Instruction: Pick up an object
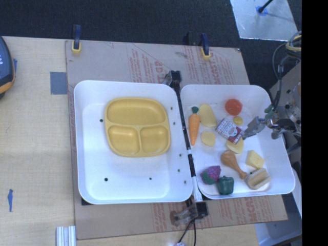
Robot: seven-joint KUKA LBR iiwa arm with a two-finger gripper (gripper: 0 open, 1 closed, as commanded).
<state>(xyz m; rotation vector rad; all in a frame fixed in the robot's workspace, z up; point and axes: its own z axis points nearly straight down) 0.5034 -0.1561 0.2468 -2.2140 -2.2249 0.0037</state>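
The right bin holds several toy foods: an orange carrot, a red tomato, a red-and-white packet, a chicken drumstick, purple grapes, a green pepper, a bread piece and yellow cheese pieces. My gripper hangs over the right bin's right side, just right of the packet and above the cheese. I see nothing held in it.
The left bin holds a yellow divided plate. Black clips sit at the seam between the bins. The arm's body stands past the right bin's right rim.
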